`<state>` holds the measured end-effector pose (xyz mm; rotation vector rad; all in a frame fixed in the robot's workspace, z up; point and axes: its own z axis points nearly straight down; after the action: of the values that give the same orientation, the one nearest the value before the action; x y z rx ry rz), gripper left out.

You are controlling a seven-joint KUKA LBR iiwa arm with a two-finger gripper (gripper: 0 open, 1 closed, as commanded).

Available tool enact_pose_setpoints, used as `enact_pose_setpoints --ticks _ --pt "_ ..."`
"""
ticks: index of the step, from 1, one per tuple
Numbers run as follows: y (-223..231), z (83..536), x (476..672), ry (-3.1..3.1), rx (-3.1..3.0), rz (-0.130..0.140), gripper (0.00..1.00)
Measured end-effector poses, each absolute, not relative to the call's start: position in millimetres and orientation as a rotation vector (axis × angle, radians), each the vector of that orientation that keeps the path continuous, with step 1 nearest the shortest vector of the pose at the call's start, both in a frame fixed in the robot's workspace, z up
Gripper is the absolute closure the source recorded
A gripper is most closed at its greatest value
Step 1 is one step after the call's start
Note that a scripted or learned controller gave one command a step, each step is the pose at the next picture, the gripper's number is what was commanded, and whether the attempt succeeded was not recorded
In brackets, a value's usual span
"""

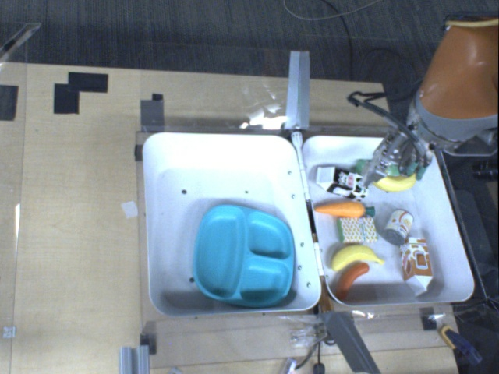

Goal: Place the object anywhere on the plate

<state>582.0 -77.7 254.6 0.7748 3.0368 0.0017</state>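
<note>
A blue plate (243, 254) with several compartments lies in the left bin (179, 170), toward its front. My gripper (398, 164) hangs low over the back of the right bin (460, 263). Directly beneath it lies a small yellow banana (396, 183), partly covered by the gripper, and I cannot make out contact between them. Just left of the gripper sits a black and white item (340, 180).
The right bin also holds an orange carrot (340, 208), a checkered packet (358, 230), a second yellow fruit (355, 255), a red sausage (350, 278), a small can (398, 225) and a carton (415, 262). A ridge (306, 209) divides the two bins.
</note>
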Motion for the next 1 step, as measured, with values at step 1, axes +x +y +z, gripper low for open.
enact_pose_setpoints --ticks 1 --pt "-66.4 208.6 581.1 3.092 0.536 0.002 1.0"
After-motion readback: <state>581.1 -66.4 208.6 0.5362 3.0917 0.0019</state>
